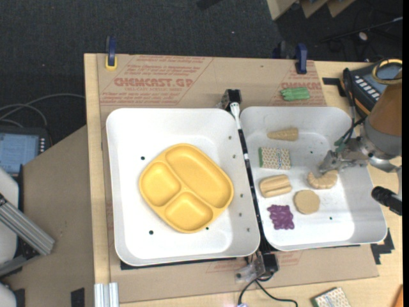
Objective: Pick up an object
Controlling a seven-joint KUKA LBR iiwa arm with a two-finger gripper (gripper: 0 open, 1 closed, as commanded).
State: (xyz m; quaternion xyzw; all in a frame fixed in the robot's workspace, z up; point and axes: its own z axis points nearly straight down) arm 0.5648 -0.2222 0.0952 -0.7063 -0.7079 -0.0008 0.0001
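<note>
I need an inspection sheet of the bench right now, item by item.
Surface: wooden bench, two white bins side by side.
Job's things: right bin holds a roll, long bun, round cookie, pastry, patterned wafer, purple grapes.
Clutter: yellow divided tray in the left bin; green item on the bench behind the right bin.
Grippers: gripper just above the pastry; grasp not discernible.
Cables: black cable at the front edge.
Surroundings: dark carpet.
</note>
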